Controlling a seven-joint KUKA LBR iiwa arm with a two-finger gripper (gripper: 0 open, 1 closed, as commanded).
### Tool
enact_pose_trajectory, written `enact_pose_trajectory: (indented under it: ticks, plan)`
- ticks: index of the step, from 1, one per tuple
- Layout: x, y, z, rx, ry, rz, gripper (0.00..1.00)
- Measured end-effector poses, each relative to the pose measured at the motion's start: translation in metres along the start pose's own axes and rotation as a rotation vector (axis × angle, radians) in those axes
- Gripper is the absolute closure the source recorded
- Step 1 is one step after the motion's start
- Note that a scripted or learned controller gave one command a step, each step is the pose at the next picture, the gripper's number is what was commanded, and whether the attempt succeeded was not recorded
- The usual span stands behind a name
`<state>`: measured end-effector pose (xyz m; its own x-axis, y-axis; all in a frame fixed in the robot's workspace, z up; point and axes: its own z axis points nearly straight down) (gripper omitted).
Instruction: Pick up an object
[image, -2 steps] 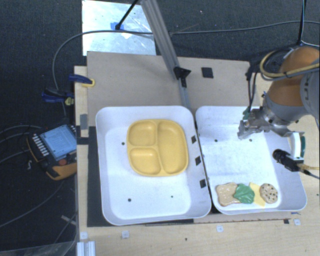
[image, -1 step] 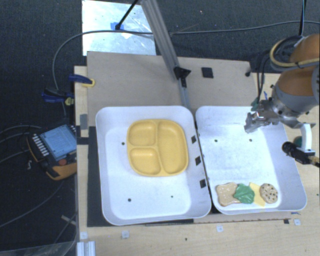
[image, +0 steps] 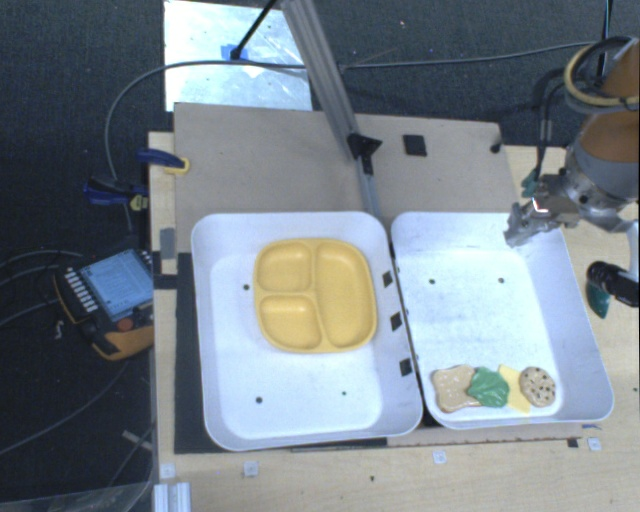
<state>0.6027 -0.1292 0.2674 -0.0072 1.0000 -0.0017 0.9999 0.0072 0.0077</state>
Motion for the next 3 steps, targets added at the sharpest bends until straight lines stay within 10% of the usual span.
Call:
enact_pose_trajectory:
  ticks: [3]
  plan:
    - [0.157, -0.006, 0.012, 0.007, 0.004, -0.003, 1.0]
